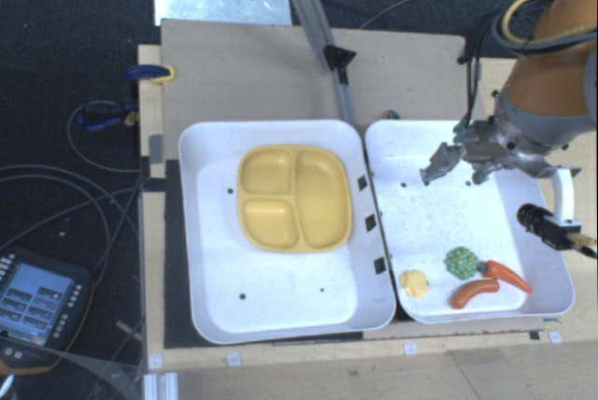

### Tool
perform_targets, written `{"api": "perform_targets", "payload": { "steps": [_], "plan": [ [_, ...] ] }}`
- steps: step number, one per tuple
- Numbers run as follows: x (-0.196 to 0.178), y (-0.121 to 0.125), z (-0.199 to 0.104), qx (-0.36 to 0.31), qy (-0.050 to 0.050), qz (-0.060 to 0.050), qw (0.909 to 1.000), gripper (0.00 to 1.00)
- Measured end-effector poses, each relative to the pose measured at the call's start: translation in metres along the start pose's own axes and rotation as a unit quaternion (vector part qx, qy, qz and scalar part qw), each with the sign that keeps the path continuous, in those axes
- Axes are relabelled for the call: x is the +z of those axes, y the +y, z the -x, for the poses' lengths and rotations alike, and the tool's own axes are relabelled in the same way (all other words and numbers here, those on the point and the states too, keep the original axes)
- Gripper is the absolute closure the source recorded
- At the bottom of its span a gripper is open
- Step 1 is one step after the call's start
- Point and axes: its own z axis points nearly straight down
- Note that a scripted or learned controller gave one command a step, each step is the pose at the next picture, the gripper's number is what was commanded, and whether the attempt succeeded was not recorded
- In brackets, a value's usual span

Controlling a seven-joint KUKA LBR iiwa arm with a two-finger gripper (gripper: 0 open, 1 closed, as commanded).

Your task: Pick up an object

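1. Nearest the camera, along the front edge of the right bin [392, 202], lay four small toys: a pale yellow piece [413, 282] near the front left corner, an orange sausage [474, 292] to its right, a green bumpy ball [460, 262] just behind the sausage, and an orange-red carrot [507, 275] touching the ball's right side.
2. The left bin [201, 230] carried a yellow divided plate [293, 198], three compartments, set toward its back edge and right of centre.
3. The gripper [460, 163] hung over the back half of the right bin, well apart from the toys, its two fingers spread wide with nothing between them.
4. The grey arm with its orange band [551, 62] reached in across the bin's right edge.
5. A handheld control pendant [35, 298] lay on the dark floor off the bench's left edge, among loose cables.
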Motion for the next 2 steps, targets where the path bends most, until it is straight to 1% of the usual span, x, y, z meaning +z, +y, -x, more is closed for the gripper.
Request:
{"api": "perform_targets", "payload": {
  "steps": [1,2],
  "plan": [
    [0.000,0.000,0.000,0.001,0.000,0.000,1.0000,0.00],
    [0.048,0.004,0.009,0.002,0.000,-0.002,1.0000,0.00]
  ]
}}
